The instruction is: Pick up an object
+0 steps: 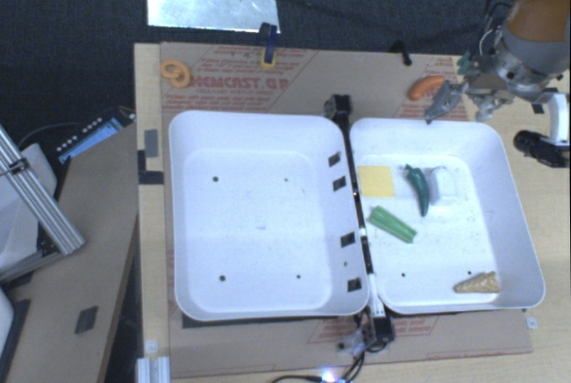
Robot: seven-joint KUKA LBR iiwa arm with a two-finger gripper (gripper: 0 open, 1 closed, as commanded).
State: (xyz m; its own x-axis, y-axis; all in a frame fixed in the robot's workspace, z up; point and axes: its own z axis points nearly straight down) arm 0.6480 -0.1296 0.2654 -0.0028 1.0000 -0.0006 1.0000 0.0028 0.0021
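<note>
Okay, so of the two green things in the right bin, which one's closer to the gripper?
The darker green, curved piece, lying beside the clear item, is closer to the gripper. The lighter green straight stick sits lower in the right bin, farther away.

You have the square pad (376, 181), pepper (417, 188), stick (393, 224) and cone (476, 284) in the right bin (513, 194), beside the left bin (192, 140); gripper (464, 103) behind its far rim.

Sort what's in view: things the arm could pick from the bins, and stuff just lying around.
For the pick: yellow square, dark green pepper-shaped piece, light green block, tan wedge, gripper.

Lying about: orange ring, orange piece, blue-yellow clamp.
</note>
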